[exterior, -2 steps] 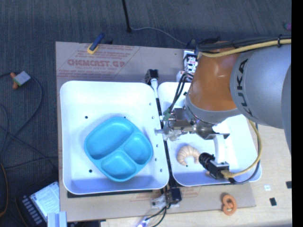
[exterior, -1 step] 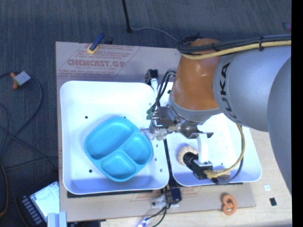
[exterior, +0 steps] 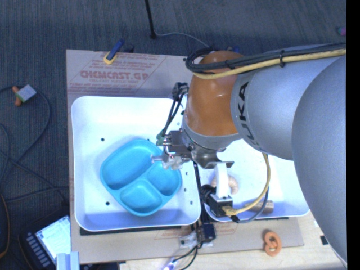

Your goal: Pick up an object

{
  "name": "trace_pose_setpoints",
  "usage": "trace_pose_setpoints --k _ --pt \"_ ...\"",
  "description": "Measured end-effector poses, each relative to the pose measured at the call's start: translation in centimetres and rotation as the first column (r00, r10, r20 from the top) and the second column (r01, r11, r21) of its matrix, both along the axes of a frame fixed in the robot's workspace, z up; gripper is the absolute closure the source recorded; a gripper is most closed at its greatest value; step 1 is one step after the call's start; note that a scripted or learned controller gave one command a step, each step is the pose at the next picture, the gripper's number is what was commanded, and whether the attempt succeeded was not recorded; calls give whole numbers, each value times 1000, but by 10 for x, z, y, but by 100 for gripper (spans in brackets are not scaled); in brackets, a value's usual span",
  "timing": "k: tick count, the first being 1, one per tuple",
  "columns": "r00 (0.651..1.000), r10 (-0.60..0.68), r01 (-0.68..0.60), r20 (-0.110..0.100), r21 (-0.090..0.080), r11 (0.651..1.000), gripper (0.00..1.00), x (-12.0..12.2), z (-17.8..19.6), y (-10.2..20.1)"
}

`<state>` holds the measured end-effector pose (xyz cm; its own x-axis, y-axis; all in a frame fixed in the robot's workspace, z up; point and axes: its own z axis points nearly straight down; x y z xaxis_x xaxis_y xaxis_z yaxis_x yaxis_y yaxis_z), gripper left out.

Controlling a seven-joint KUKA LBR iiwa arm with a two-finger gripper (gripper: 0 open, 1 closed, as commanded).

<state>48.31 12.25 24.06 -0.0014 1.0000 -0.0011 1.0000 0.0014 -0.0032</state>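
A blue divided plate (exterior: 135, 176) with three compartments lies tilted in the left white bin (exterior: 84, 151). My gripper (exterior: 169, 159) hangs over the plate's right rim, close to the wall between the two bins. The orange-banded wrist and grey arm cover most of the right bin (exterior: 281, 190). Beside the wrist in the right bin a pale pinkish object (exterior: 232, 183) is partly visible, along with a small brown piece (exterior: 269, 206) near the front wall.
An orange ring (exterior: 272, 242) lies on the bench in front of the right bin. A blue and yellow tool (exterior: 113, 50) rests on the cardboard sheet (exterior: 112, 75) behind the left bin. Bare white floor surrounds the plate in the left bin.
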Motion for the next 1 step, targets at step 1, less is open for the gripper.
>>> trace_pose_setpoints --k 1 --pt "1000 -1 1 -1 0 1000 100 0 -20 16"
